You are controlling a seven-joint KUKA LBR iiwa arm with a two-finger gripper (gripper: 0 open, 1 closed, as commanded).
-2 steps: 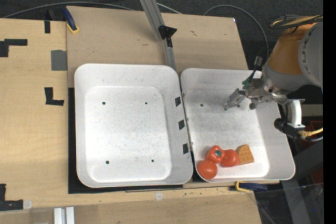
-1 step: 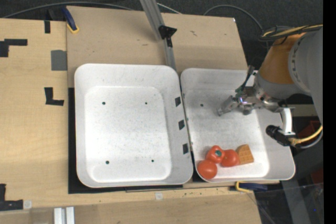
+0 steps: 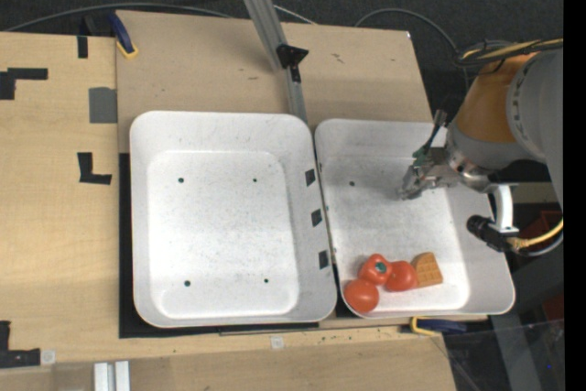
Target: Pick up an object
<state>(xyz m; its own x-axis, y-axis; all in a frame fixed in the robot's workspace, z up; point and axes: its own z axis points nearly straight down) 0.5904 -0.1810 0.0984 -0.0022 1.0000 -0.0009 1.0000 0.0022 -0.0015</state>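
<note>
A cluster of small red rounded toy pieces, tomato-like and glossy, one with a dark spot on top, lies at the near edge of the right-hand shallow white plastic bin, touching a small orange-tan waffle-textured block just beside it. I judge I am at the approach step: nothing is lifted yet. My two-finger gripper hangs over bare bin floor toward the far right of that bin, well apart from the cluster, and carries nothing; how its tips stand I cannot tell at this scale. The next move calls for travelling toward the near edge, centring over one piece, then descending.
</note>
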